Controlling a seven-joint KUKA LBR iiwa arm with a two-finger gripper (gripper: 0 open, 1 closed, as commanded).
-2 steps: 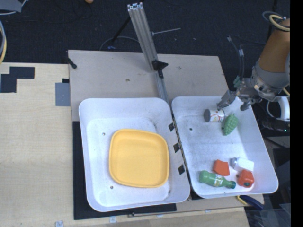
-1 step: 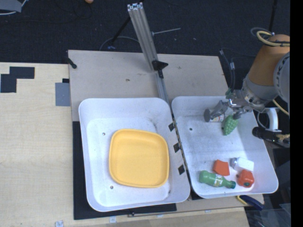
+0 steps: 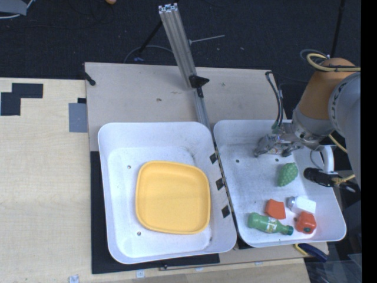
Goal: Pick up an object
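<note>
Nearest the camera, along the front rim of the right bin (image 3: pixel 330 236): a green bottle (image 3: pixel 269 224) lying on its side, neck toward the right, close to the front wall. Just beside its neck, an orange-red object (image 3: pixel 306 222), near the front right corner. Behind the bottle, an orange block (image 3: pixel 275 209), flat on the floor. A small white and grey piece (image 3: pixel 300 204) sits just behind the orange-red object, touching or nearly so; cannot tell which. These four crowd the front right corner, little room between them.

Green knobbly object (image 3: pixel 287 174) lies alone mid-bin toward the right wall, apart from the front cluster. Bare floor on its left, running to the bin's left wall.

Gripper (image 3: pixel 273 147) sits low over the back part of the right bin, behind and left of the green knobbly object, not touching it. Whether the pincer is apart or together: cannot tell, metal parts blur together. Nothing seen between them. The arm (image 3: pixel 321 96) comes in over the back right corner.

Left bin (image 3: pixel 112 140): a yellow plate (image 3: pixel 173 197) lies flat, centre to front, its front edge near the front wall. Open white floor along the back and left sides.

An aluminium bar (image 3: pixel 181 40) slants across the bench (image 3: pixel 141 93) behind the bins.
</note>
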